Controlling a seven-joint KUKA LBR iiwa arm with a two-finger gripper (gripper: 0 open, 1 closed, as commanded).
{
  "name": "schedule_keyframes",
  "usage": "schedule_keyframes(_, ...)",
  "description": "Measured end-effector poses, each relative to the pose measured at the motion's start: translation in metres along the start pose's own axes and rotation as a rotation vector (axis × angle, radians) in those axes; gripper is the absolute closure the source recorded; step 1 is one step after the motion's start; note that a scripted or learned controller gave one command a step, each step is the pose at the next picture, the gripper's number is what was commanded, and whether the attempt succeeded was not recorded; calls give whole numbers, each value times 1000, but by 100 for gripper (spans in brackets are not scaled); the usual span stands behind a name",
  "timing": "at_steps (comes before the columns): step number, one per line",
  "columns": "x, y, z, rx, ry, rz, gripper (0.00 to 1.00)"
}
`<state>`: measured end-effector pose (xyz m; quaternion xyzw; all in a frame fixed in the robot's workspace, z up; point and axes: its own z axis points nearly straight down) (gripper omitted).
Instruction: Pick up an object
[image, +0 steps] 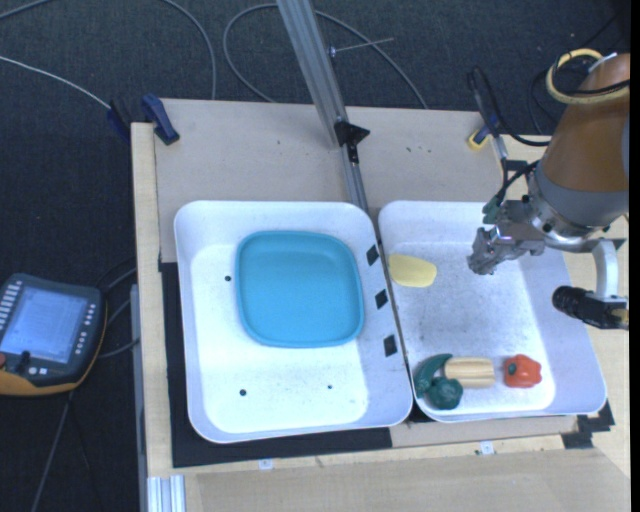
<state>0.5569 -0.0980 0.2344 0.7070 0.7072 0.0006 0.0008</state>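
In the right bin (470, 320) a pale yellow piece (412, 270) lies near the left wall. Along the front wall sit a dark green object (438, 382), a tan cylinder (470, 372) and a red tomato-like object (521, 371). My gripper (485, 255) hangs above the upper part of the right bin, right of the yellow piece and apart from it. Nothing shows between its fingers.
The left bin (205, 330) holds a blue square plate (300, 287). A metal pole (325, 80) slants down from the top to the gap between the bins. A teach pendant (45, 330) lies off the bench at left. Blue clamps (160, 118) sit at the back corners.
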Motion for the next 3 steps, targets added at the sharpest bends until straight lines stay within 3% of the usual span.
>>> schedule_keyframes(1,53,-10,6,2,1,-4,100)
schedule_keyframes(3,161,-2,5,1,2,-5,100)
